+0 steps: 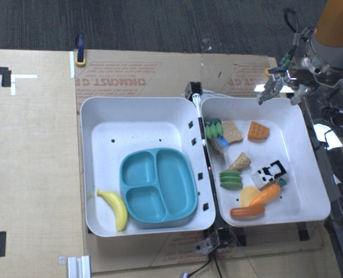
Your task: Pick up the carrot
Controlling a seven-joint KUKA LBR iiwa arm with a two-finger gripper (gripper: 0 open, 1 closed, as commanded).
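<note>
The carrot (266, 193), orange with a green top, lies slantwise in the front part of the right bin (308, 155). It rests between a yellow piece (247, 197) and a black-and-white toy cow (270, 173). My gripper (280, 95) hangs over the bin's far rim, well behind the carrot. Its fingers are open with nothing between them.
A red sausage (247, 212) lies just in front of the carrot. Also in the right bin are a green pod (230, 180), a cone piece (239, 162), a bread slice (232, 132), an orange waffle (258, 131) and a green-blue item (213, 130). The left bin (102, 120) holds a teal divided plate (158, 185) and a banana (116, 208).
</note>
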